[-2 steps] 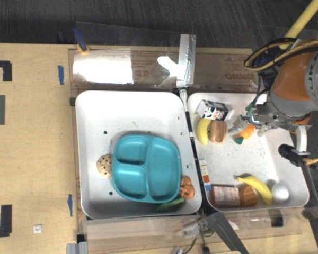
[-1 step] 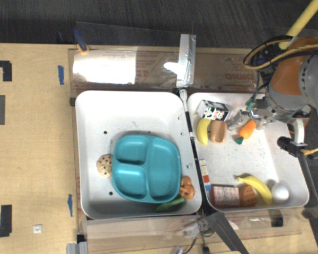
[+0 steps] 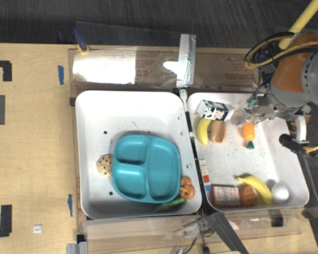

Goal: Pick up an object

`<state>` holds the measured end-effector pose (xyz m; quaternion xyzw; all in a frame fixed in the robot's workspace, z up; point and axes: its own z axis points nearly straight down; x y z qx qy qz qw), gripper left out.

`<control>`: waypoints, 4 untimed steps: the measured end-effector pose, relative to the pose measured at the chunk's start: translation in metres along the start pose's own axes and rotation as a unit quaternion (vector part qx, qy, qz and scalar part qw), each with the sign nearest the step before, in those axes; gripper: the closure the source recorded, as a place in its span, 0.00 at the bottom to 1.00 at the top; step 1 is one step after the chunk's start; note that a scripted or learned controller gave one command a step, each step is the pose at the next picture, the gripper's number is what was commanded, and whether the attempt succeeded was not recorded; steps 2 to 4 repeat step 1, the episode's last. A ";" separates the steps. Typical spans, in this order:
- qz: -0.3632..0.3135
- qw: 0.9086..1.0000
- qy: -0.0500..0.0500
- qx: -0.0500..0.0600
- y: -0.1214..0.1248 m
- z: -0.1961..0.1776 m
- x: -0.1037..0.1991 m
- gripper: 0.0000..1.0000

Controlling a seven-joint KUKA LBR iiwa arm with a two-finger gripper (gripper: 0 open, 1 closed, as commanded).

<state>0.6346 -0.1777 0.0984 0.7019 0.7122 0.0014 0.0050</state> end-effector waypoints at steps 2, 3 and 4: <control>0.023 1.000 0.002 -0.002 0.024 -0.123 0.062 1.00; 0.023 1.000 0.002 -0.002 0.024 -0.123 0.062 1.00; 0.023 1.000 0.002 -0.002 0.024 -0.123 0.062 1.00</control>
